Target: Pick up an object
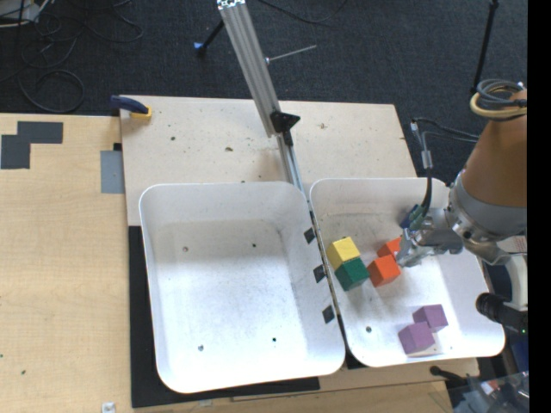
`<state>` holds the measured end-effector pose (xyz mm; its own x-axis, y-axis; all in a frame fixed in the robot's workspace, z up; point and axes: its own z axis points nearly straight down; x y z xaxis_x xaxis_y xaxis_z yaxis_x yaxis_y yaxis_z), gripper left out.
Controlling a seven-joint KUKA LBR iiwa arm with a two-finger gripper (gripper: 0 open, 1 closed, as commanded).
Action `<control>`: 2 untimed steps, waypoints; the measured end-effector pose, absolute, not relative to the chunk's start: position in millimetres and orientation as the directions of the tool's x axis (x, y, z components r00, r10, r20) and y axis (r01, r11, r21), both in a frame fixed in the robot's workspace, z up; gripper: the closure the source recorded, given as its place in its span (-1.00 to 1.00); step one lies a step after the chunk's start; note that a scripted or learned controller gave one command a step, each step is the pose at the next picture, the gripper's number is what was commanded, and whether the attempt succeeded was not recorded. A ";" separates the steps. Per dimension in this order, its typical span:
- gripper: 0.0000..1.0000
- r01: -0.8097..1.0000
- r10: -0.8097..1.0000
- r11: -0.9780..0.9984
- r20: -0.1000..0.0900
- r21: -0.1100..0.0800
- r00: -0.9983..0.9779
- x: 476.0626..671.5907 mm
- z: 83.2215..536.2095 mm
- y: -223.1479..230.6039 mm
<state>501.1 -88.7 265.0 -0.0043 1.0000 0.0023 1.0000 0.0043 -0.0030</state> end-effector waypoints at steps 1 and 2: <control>1.00 1.000 1.000 0.004 0.002 -0.003 -0.004 503.9 259.1 -46.1; 1.00 1.000 1.000 0.004 0.003 -0.005 -0.004 499.1 260.8 2.1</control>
<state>499.1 2.1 260.8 -0.0042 1.0000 0.0027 1.0000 0.0042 -0.0053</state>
